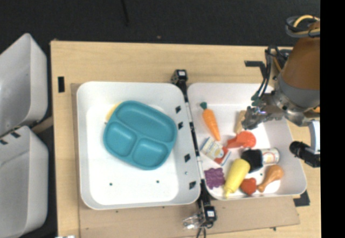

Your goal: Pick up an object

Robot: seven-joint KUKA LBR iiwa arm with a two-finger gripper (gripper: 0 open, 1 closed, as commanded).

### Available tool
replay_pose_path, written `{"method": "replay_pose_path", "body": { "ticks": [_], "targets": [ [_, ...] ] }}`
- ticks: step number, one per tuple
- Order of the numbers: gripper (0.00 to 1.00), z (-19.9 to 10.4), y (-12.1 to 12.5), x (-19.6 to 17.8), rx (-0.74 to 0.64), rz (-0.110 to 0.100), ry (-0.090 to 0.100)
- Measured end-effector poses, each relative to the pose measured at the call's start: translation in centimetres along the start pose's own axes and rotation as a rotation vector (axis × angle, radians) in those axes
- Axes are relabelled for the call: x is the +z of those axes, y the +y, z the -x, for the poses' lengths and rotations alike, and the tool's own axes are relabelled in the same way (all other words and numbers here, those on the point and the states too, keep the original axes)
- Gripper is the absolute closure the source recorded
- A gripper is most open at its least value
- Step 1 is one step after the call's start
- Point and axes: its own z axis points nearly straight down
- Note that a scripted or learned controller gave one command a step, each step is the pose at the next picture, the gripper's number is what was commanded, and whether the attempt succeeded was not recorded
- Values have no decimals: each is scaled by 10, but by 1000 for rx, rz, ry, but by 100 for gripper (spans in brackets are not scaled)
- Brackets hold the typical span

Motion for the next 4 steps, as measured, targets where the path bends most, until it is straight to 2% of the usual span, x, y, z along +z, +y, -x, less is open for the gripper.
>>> {"method": "replay_pose_path", "body": {
  "ticks": [1, 3, 4],
  "targets": [
    [100, -51, 28, 3, -5, -4, 3],
    [100, -150, 57, -10, -4, -3, 3],
    [100, -171, 55, 13, -1, -8, 1]
  ]
}}
